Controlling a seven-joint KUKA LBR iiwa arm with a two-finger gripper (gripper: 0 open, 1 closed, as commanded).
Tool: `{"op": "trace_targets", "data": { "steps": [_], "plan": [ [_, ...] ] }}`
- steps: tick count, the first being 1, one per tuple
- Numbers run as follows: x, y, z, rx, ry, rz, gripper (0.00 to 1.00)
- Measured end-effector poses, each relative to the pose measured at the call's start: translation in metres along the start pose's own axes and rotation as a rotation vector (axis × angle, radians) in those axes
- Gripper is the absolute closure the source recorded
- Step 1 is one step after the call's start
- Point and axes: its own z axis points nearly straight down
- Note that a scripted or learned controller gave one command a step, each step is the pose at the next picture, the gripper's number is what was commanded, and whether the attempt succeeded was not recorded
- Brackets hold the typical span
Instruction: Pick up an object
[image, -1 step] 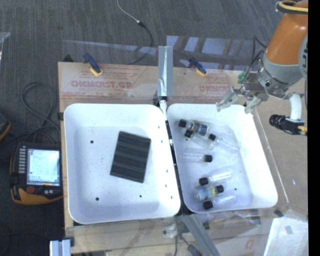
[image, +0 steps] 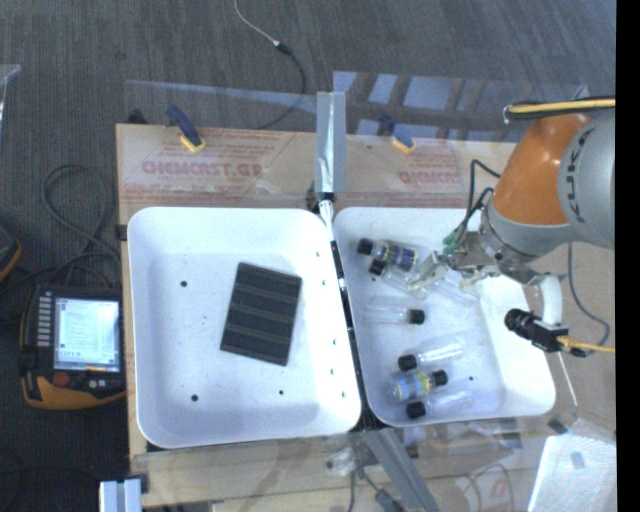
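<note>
- Left of the desk (image: 200, 165), on the floor, lies an orange and black handheld control pendant with a lit screen (image: 75, 345).
- On the desk, the left shallow white bin (image: 160, 400) holds one flat black ribbed rectangular pad (image: 261, 313), lying slightly tilted near the bin's middle.
- Just beside it, the right shallow white bin (image: 520, 395) holds several small clear vials with black caps: two (image: 390, 257) near the upper left, one (image: 400, 316) in the middle, and three (image: 425, 380) near the lower edge, one with a blue and yellow label.
- Over the right bin's upper part hangs the metal gripper (image: 450, 268), low above the vials; whether its fingers are open or closed I cannot tell.
- At the right, the grey arm with its orange band (image: 540, 185) reaches in.
</note>
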Motion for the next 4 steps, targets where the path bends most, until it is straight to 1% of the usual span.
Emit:
{"op": "trace_targets", "data": {
  "steps": [1,2,3,4],
  "plan": [
    [0.019,0.024,0.061,-0.016,-0.007,-0.005,0.0],
    [0.032,0.086,0.062,0.019,-0.006,0.031,0.0],
    [0.032,0.084,0.054,0.026,-0.008,0.029,1.0],
    [0.064,0.091,-0.093,-0.003,-0.003,0.101,1.0]
  ]
}}
